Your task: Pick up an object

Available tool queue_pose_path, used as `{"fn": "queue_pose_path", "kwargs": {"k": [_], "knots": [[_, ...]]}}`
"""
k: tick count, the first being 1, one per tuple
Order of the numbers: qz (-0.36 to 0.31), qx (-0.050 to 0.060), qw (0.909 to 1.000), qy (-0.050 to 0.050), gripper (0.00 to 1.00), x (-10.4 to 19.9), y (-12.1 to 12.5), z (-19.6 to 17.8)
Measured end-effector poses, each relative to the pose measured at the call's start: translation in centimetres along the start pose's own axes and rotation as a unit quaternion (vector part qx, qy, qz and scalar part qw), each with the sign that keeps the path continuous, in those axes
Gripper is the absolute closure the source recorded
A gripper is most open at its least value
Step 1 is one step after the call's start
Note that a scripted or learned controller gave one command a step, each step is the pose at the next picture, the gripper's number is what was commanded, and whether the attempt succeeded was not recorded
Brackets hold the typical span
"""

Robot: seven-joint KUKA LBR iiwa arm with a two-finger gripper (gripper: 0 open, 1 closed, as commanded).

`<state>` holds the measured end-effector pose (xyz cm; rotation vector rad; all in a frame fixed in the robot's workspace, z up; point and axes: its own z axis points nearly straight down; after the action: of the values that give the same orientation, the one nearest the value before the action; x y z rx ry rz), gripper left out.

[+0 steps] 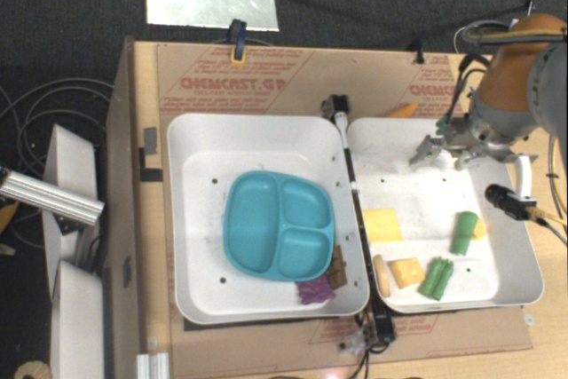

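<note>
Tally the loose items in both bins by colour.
Green: 2, a green plastic cylinder and a green ridged piece
Yellow: 2, a flat yellow square and a yellow wedge
Teal: 1, a teal divided plate
Purple: 1, a purple lump
Total: 6

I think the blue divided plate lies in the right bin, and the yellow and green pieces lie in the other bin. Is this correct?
Not quite. The camera view shows the blue divided plate in the left bin, not the right one. The yellow pieces and green pieces lie in the other bin, the right bin, as you said.
</note>
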<state>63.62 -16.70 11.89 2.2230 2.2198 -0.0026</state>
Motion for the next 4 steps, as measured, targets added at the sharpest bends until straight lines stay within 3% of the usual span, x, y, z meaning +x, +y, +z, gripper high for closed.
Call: {"fn": "queue_pose_path", "kwargs": {"k": [1, 2, 3, 4], "knots": [[0.001, 0.000, 1.0000, 0.000, 0.00, -1.9, -7.0, -3.8], [-0.001, 0.000, 1.0000, 0.001, 0.00, -2.2, -10.6, -5.6], [-0.001, -0.001, 1.0000, 0.001, 0.00, -3.3, -12.4, 2.3], [-0.001, 0.000, 1.0000, 0.001, 0.00, -4.0, -15.1, 2.8]]}}
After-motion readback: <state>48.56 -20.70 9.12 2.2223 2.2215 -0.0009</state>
